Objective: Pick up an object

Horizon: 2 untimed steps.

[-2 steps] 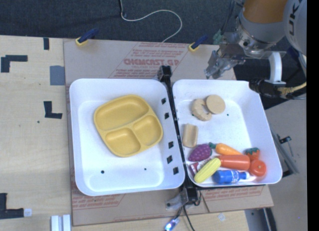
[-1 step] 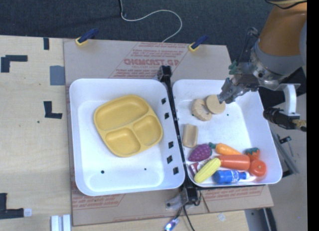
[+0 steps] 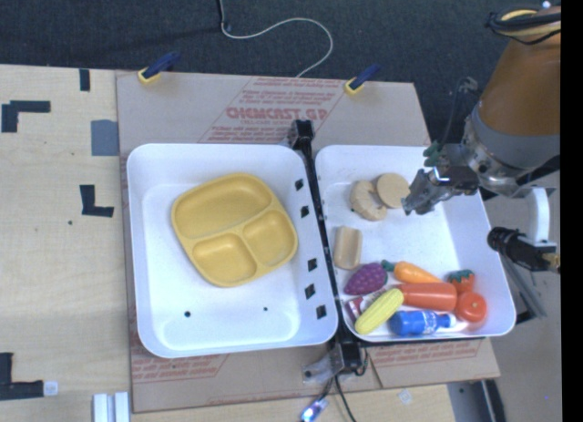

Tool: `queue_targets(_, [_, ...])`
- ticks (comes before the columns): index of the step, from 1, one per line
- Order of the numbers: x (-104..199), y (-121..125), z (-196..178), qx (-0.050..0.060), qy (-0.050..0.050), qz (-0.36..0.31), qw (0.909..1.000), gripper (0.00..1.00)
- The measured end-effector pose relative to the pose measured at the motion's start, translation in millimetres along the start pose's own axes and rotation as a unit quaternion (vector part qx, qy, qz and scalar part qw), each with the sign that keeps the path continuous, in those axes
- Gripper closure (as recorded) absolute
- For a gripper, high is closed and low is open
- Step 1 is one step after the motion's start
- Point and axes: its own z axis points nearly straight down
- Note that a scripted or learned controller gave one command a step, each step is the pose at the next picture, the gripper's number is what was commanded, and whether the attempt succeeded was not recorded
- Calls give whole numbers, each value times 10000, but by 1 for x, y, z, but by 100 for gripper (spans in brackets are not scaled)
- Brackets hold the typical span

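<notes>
Biscuits [image 3: 381, 196] lie in the right bin [image 3: 474, 229]; the hand [image 3: 421, 198] hovers just beside them, grip unreadable.

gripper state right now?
Gripper: cannot be told. It hangs over the right bin, just right of the round cookie pieces, with nothing visibly between it.

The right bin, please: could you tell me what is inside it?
The right bin holds two round tan slices, a tan block, purple grapes, corn, a carrot, red pieces and a blue item. Anything under this pile is hidden.
</notes>
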Motion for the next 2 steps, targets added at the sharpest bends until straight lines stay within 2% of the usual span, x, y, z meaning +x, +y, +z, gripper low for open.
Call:
queue_targets(1, [26,-50,92,52,17,-9,10000,100])
queue_targets(2, [96,-40,-72,-112,18,-63,9999,100])
